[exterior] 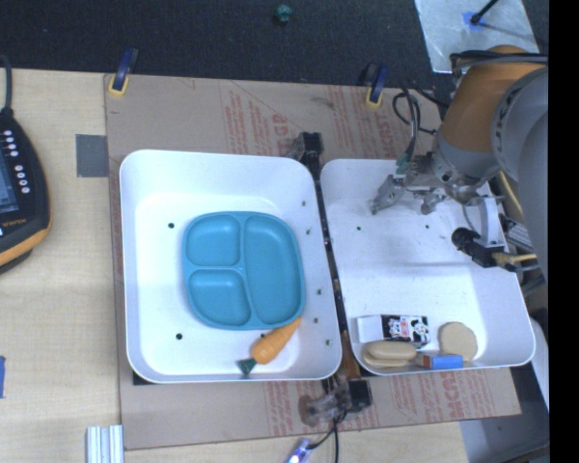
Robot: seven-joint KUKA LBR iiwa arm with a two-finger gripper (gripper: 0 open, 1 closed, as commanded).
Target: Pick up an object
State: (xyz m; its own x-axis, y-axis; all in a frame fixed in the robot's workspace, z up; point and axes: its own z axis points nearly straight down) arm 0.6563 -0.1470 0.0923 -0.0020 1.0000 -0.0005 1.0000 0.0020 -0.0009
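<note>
Objects worth picking lay crowded at about six o'clock in the right-hand white bin (492,287): a small black-and-white printed box (403,329), a flat tan oval piece (390,355), a round beige disc (457,339) and a short blue stick (442,362), all touching or just beside one another against the bin's near wall. They looked light and rigid; the box seemed the easiest take, gripped across its short sides, though its neighbours left little room for fingers. The gripper (403,197) hung near eleven o'clock over the same bin, well apart from that cluster, nothing visible between its fingers; whether they stood open or closed could not be told. In the left white bin (145,258) sat a blue three-compartment plastic plate (243,268), with an orange toy carrot (274,343) at its five o'clock, probably smooth and apt to roll. On the desk (48,355) at nine o'clock lay a black-and-orange control pendant (8,196).
</note>
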